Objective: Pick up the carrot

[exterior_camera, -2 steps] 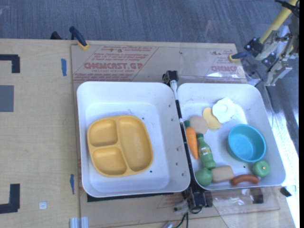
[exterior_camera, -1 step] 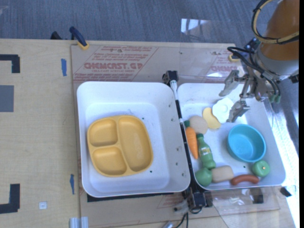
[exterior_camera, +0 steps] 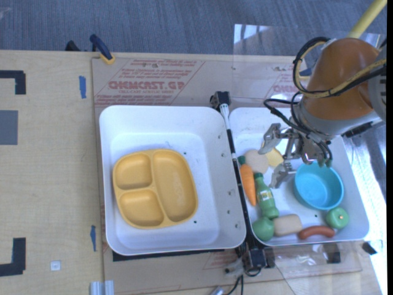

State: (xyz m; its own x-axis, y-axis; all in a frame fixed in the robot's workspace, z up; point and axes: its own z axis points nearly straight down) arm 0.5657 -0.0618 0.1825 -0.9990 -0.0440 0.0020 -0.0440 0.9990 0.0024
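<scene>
The orange carrot (exterior_camera: 247,184) lies lengthwise against the left wall of the right bin (exterior_camera: 359,196), its green top pointing to the back. My gripper (exterior_camera: 276,157) hangs low over that bin, just right of the carrot's top end. Its fingers (exterior_camera: 269,138) are spread open. A pale cream piece (exterior_camera: 257,161) and a yellow piece (exterior_camera: 275,158) lie under and between them. The carrot is not between the fingers.
A green bottle (exterior_camera: 266,199) lies tight along the carrot's right side. A blue bowl (exterior_camera: 318,188), a green apple (exterior_camera: 337,217), a red sausage (exterior_camera: 317,232), a bread roll (exterior_camera: 287,224) and a green ball (exterior_camera: 263,228) crowd the right bin. The left bin (exterior_camera: 123,125) holds a yellow divided plate (exterior_camera: 154,188).
</scene>
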